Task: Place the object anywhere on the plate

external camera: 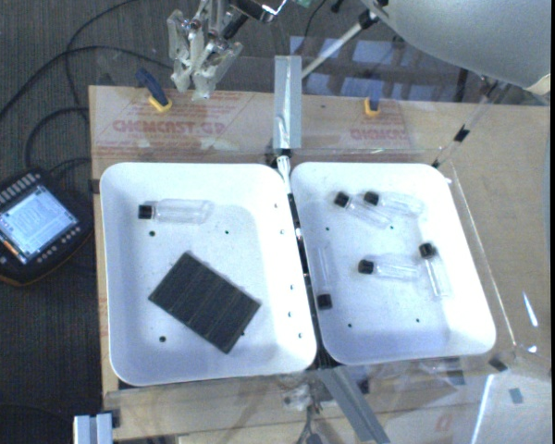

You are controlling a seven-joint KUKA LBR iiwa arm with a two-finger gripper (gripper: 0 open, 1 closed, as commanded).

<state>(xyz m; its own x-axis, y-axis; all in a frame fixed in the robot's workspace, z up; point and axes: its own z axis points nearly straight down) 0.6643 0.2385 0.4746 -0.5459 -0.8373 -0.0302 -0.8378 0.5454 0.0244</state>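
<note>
The dark grey ridged rectangular plate (204, 302) lies turned at an angle on the floor of the left shallow white bin (120, 340). Up and to the left of the plate, in the same bin and well apart from it, a clear plastic vial with a black cap (176, 211) lies on its side, touching nothing else. Far above the plate, beyond the bin's back rim and over the brown board (120, 128) of the bench, hangs the metal two-finger gripper (199, 74); its fingers (179, 67) point down with only a narrow gap between them and nothing held there. To the right of the plate, the right shallow white bin (462, 340) holds several more clear black-capped vials (388, 268) scattered on their sides.
</note>
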